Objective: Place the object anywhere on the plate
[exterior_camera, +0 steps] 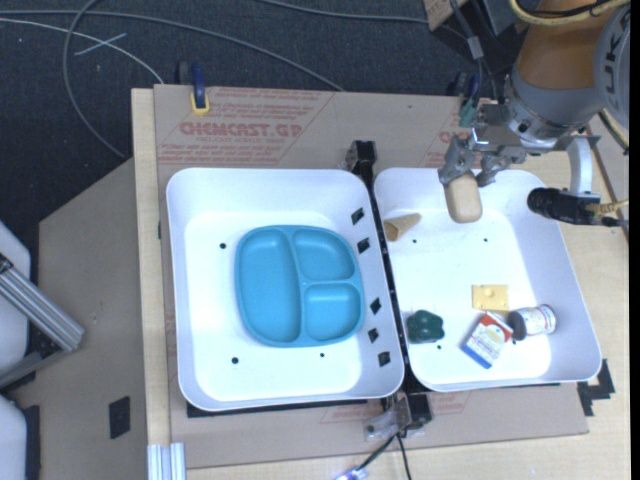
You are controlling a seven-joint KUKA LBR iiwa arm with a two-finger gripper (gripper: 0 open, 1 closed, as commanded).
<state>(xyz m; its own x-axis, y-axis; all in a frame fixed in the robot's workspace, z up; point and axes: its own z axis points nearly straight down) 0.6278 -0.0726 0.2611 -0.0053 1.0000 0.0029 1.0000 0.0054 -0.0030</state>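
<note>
- Your object is the tan, rounded, bread-like piece; you see it at the far end of the right bin, hanging just under the hand.
- The hand is clenched on that tan piece: its fingers come down on either side of the piece's upper end, and the lower end sticks out below them.
- You cannot tell whether the piece is lifted off the bin floor or resting on it.
- The grey arm with its orange band reaches in from your right, above the far right corner of the right bin.
- The blue plate, with three compartments, lies in the middle of the left bin, well apart from the tan piece and with the bins' shared wall between them.
- Along that shared wall runs a row of small black clips.
- In the right bin you also have a small tan wedge near the dividing wall, a yellow square slice toward the middle, a dark green lump at the near left, and a small red, white and blue packet touching a little jar lying on its side at the near right.
- Both bins sit on a board on the worktop, printed with red lettering and pinned by a yellow and blue clamp at the far left.
- Grey cables trail over the dark floor beyond the worktop.
</note>
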